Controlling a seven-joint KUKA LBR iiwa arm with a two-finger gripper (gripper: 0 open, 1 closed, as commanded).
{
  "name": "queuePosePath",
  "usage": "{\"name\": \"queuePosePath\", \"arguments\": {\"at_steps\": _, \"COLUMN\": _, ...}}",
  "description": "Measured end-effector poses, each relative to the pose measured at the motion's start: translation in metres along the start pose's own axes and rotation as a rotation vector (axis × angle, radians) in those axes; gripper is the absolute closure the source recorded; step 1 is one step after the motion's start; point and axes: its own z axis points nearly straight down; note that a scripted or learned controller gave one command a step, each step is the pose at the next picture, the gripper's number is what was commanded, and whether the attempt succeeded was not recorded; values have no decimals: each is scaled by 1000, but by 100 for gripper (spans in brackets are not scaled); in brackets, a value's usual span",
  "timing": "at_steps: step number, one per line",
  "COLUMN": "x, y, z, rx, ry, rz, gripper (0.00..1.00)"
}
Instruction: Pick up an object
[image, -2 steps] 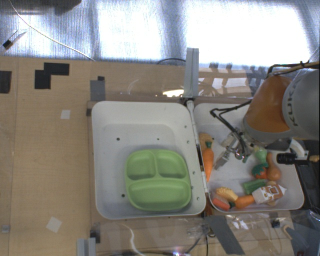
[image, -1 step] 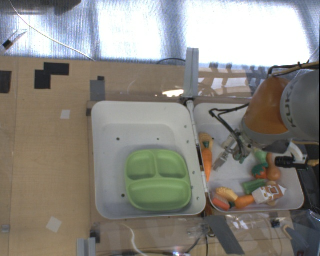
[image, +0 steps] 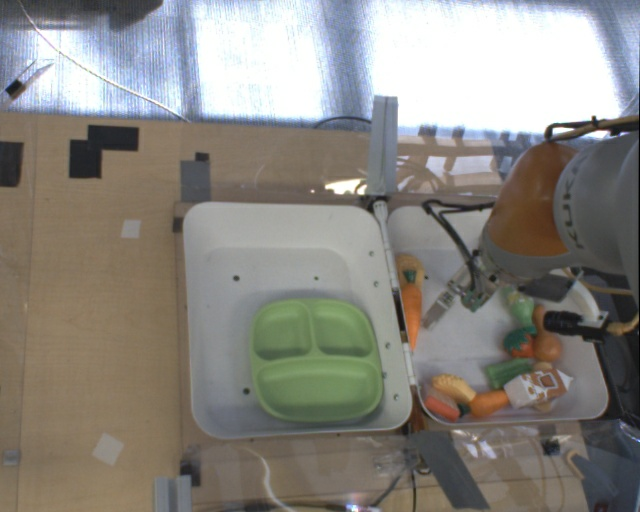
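Bench (image: 90, 300) of pale wood spans the view, marked with black squares at its far left corner. Two shallow white bins sit on it side by side, touching along a central seam. The left bin (image: 215, 250) holds a green divided plate (image: 316, 358) with three compartments, lying flat toward the bin's near side. The right bin (image: 592, 395) carries a scatter of toy food. The grey arm (image: 590, 205), with its orange band, reaches in from the right and hangs over the far part of the right bin. Its gripper (image: 452, 297) points down and leftward above bare bin floor, just right of the carrot; whether the jaws are released or clenched cannot be told, and nothing is seen between them. An orange carrot (image: 409, 290) lies lengthwise against the seam wall. Along the near edge lie a yellow corn piece (image: 453, 387), a red-and-orange piece (image: 443, 406) and an orange piece (image: 489, 403), close together. Right of these, a brown-and-white box (image: 540, 385) touches a green piece (image: 507, 371). Farther right sit a red item (image: 518, 342), a green item (image: 521, 309) and an orange ball (image: 547, 347), bunched under the arm
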Motion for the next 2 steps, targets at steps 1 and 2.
{"name": "queuePosePath", "arguments": {"at_steps": 1, "x": 1, "y": -4, "z": 0, "rx": -4, "ry": 1, "rz": 96, "gripper": 0}}
{"name": "queuePosePath", "arguments": {"at_steps": 2, "x": -32, "y": -27, "z": 1, "rx": -7, "ry": 3, "rz": 147, "gripper": 0}}
